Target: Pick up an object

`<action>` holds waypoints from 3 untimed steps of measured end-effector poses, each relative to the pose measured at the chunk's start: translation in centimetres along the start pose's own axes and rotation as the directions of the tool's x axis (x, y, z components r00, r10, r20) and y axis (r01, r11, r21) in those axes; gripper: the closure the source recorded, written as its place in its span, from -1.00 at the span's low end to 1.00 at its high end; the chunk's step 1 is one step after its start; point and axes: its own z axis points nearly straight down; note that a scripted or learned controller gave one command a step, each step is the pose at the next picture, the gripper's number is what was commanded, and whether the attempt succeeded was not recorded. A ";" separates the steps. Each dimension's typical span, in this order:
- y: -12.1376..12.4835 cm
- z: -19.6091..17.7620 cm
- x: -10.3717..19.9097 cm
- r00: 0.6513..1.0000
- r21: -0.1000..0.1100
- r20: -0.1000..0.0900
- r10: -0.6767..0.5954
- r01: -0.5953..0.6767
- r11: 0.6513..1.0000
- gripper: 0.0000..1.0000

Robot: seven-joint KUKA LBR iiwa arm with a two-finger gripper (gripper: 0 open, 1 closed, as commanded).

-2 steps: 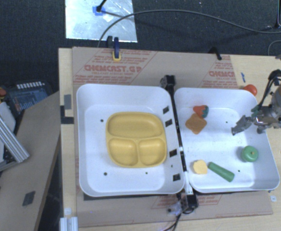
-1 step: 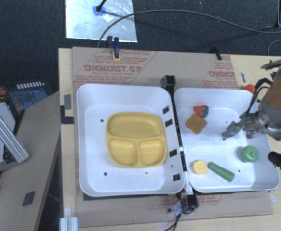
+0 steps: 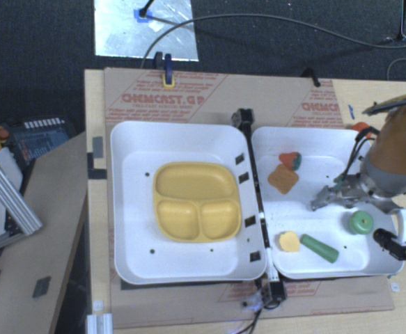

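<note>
The right bin [image 3: 314, 141] holds several small things: a red and green piece [image 3: 290, 160] at the back, a brown piece [image 3: 283, 179] just in front of it, a yellow lump [image 3: 289, 241] and a green cylinder [image 3: 319, 248] near the front wall, and a round green piece [image 3: 361, 222] to the right. My gripper [image 3: 323, 198] hangs low over the middle of this bin, on bare floor. It sits right of the brown piece and left of the round green piece, touching neither. Nothing shows in its grasp.
The left bin [image 3: 129, 186] carries a yellow divided plate [image 3: 196, 200]. A black divider [image 3: 253, 186] runs between the bins. The grey arm with its orange band [image 3: 397, 145] covers the right bin's far right side. Clutter stands off the bench to the left.
</note>
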 end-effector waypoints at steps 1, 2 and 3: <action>0.2 -1.4 -0.1 1.000 -0.005 0.002 0.000 0.000 1.000 1.00; 0.8 -5.8 -0.2 1.000 -0.006 0.002 -0.002 0.002 1.000 1.00; 1.8 -11.7 0.1 1.000 -0.008 0.003 -0.003 0.003 1.000 1.00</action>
